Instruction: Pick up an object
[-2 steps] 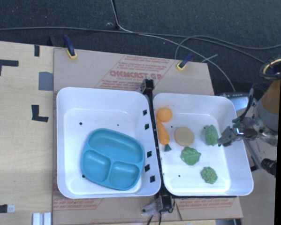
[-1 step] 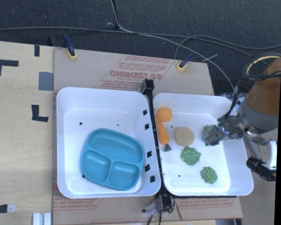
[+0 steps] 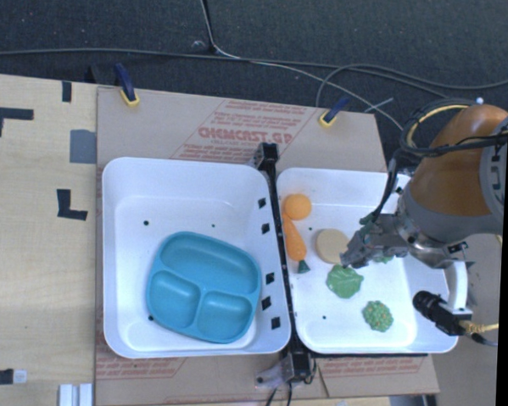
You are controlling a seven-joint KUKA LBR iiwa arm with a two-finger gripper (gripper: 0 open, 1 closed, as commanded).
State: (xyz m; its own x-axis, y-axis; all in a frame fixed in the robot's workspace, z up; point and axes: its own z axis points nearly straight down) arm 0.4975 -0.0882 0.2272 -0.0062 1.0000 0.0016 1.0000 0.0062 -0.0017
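Note:
In the right bin lie an orange ball, an orange carrot-shaped piece, a tan round disc, a green leafy piece and a green broccoli-like piece. My gripper hangs over the bin's middle, just above and to the right of the leafy piece and beside the tan disc. Nothing shows between its fingers. The arm's orange band and grey wrist cover the bin's right side.
The left bin holds a blue divided tray. A black divider strip runs between the bins. Both bins rest on a cardboard sheet held by clamps at its far edge. Cables cross the dark floor behind.

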